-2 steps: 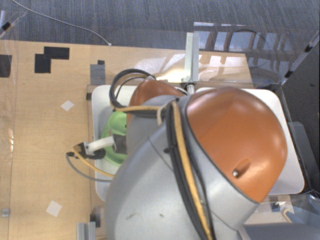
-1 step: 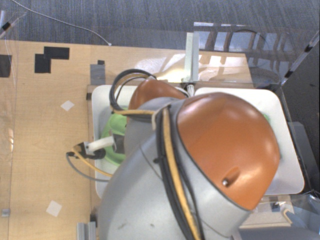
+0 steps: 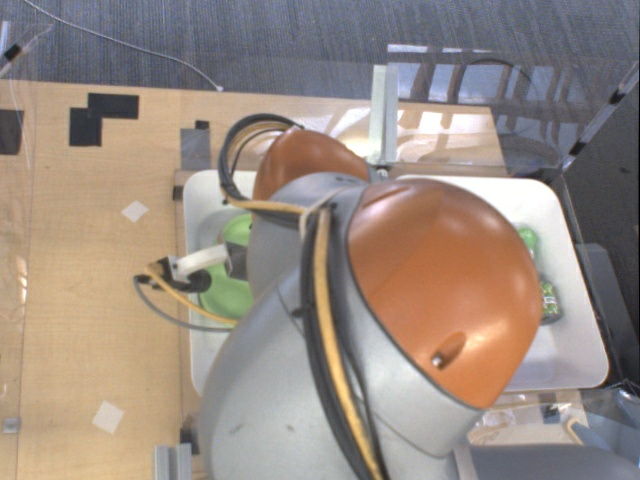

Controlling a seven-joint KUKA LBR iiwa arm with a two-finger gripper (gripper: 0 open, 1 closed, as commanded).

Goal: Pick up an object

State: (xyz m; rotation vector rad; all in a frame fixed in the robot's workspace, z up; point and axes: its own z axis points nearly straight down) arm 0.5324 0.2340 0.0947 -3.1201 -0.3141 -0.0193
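No text, label, brand or number is readable; a green packet [image 3: 549,301] near the right bin's [image 3: 580,363] right edge shows only blurred print.

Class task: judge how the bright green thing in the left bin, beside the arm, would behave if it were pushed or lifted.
The green thing looks rounded and smooth, so a push might roll it, and it could slip. Its glossy look suggests light plastic, though that is a guess. The arm hides much of it, so its full shape is uncertain.
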